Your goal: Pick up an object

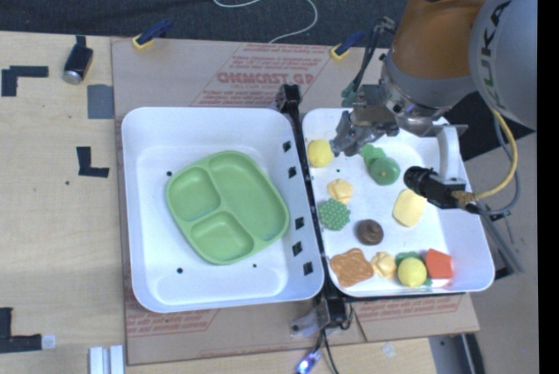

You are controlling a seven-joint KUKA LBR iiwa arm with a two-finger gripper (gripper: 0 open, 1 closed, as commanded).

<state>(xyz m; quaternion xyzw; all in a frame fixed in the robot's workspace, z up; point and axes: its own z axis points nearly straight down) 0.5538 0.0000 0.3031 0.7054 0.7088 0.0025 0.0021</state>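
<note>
- I read my gripper (356, 135) as low over the far end of the right bin (467, 276); whether it is released or clenched I cannot tell.
- Nearest candidates: the yellow lemon-like piece (320, 154) just to its left, and the green cylinder (379, 164) just to its right, long axis slanting toward the bin's near side.
- I'd judge either needs only a short sideways shift.
</note>
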